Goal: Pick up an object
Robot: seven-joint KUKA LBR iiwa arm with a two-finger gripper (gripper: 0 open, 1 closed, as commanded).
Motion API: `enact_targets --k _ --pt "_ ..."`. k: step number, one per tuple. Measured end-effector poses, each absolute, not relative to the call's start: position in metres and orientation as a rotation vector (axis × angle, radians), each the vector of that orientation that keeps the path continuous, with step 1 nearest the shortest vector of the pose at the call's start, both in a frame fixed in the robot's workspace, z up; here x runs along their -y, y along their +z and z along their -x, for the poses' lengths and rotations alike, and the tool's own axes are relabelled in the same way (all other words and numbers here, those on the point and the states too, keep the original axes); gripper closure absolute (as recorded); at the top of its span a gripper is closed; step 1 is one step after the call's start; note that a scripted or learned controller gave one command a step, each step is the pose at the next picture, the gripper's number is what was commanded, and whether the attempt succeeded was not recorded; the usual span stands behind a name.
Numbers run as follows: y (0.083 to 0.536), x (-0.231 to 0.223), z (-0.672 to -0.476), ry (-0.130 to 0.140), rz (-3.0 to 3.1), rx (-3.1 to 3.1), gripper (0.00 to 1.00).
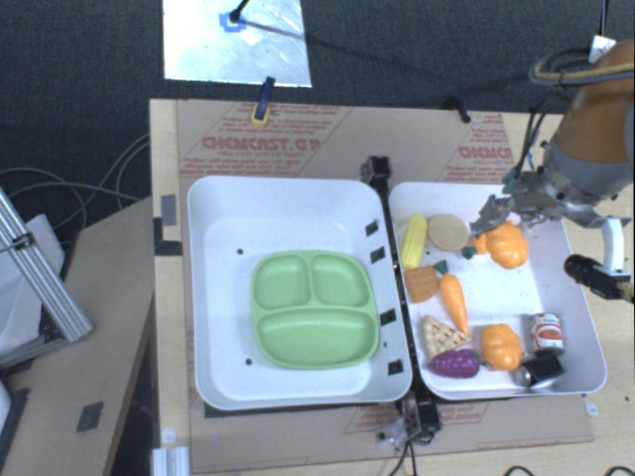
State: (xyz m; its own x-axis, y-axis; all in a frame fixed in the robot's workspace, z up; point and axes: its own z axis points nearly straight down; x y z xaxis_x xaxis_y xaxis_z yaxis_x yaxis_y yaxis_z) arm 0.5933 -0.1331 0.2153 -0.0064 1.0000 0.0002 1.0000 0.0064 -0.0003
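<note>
You see the tool (493, 228) over the right bin's (580, 310) far end, pinching an orange toy fruit (507, 246); its long axis runs left-right.

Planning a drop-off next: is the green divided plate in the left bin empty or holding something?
Empty. The green divided plate lies flat in the left bin, all three compartments showing bare green.
</note>
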Motion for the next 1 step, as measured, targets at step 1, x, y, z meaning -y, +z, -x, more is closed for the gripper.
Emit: enact_targets --k 1 --pt "0.2117 0.0824 -0.5733 0.000 2.210 2.229 1.00"
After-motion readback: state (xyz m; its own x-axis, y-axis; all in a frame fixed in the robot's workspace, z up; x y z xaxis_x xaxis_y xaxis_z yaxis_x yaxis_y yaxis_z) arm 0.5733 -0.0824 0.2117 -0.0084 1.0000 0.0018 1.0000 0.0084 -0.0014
